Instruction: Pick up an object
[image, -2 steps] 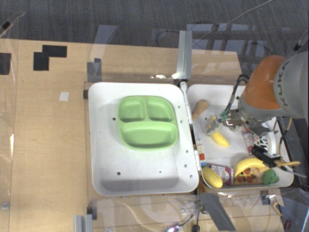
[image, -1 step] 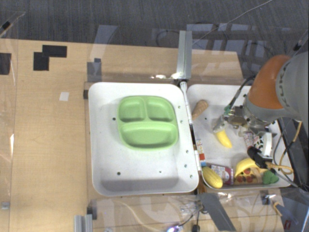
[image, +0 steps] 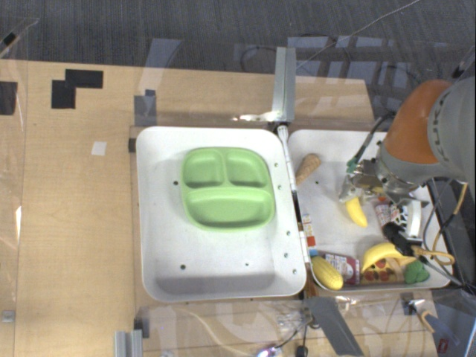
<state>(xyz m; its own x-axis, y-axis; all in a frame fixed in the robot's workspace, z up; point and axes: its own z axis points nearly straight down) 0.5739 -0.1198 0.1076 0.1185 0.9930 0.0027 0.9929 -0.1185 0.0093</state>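
Note:
My gripper [image: 358, 186] hangs low over the middle of the right bin [image: 327, 222], under the orange-banded wrist [image: 413, 132]. Just below it lies a small yellow banana-shaped piece [image: 358, 212], its upper end right under the gripper's tip. A tan cone-shaped piece [image: 307, 167] lies to the gripper's left, near the bin's left wall. Along the front of the bin are a yellow corn cob [image: 327, 272], a red packet [image: 348, 265], a yellow banana [image: 381, 257] and a green piece [image: 416, 272].
The left bin [image: 156, 222] holds a green divided plate [image: 225, 187]. Small black-and-white items [image: 405, 218] lie under the arm at the right bin's right side. A metal post [image: 284, 84] stands behind the divide between the bins.

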